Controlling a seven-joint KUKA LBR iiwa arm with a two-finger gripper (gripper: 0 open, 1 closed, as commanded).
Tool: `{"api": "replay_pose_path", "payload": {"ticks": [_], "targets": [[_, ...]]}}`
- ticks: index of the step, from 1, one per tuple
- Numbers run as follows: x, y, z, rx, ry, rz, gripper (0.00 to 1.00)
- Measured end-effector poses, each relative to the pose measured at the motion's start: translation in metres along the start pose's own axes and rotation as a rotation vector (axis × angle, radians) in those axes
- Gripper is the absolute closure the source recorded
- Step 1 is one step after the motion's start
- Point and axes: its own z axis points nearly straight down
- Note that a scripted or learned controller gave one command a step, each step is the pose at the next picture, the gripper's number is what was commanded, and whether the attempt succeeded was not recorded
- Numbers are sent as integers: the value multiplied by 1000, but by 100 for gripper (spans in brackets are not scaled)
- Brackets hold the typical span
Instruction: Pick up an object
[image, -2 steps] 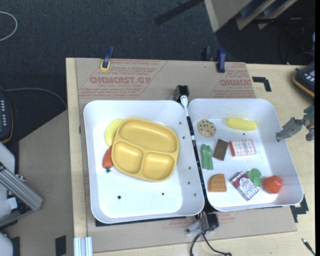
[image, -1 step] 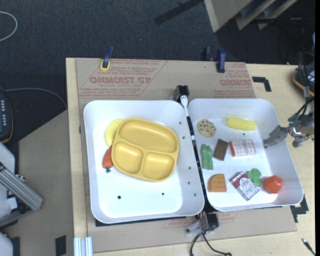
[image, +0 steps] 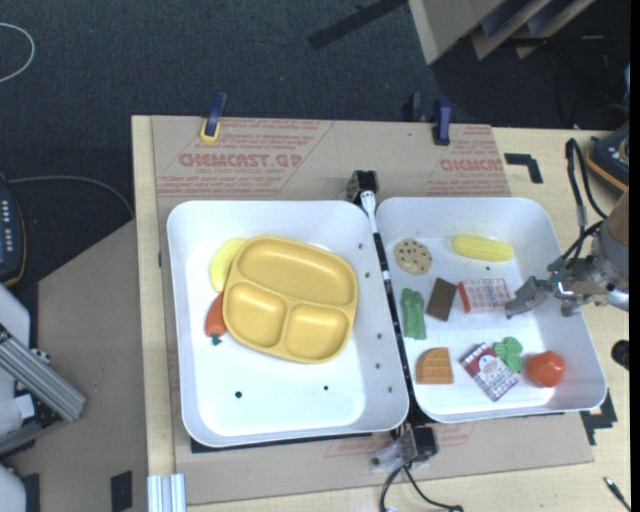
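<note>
Hand (image: 545, 293) spread, grasping nothing, over right bin (image: 575, 345) near tomato (image: 545, 369); risk: round tomato squirts from pinch.

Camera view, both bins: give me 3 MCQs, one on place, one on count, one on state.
1. Where does the yellow plastic divided tray lie?
A. left white bin
B. right white bin
C. on the cardboard outside the bins

2. How many compartments does that tray have?
A. two
B. three
C. five

3. How does the round chocolate-chip toy cookie sit?
A. between the jaws
B. stacked on the tray
C. flat on the right bin's floor, apart from the gripper

Answers: 1 A, the tray fills the middle of the left bin. 2 B, one long section above two smaller ones. 3 C, it lies near the bin's upper left, with the gripper at the right wall.
</note>
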Motion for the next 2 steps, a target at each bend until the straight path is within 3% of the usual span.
{"api": "replay_pose_path", "payload": {"ticks": [2], "targets": [[3, -3, 83, -2, -1, 0, 0]]}}
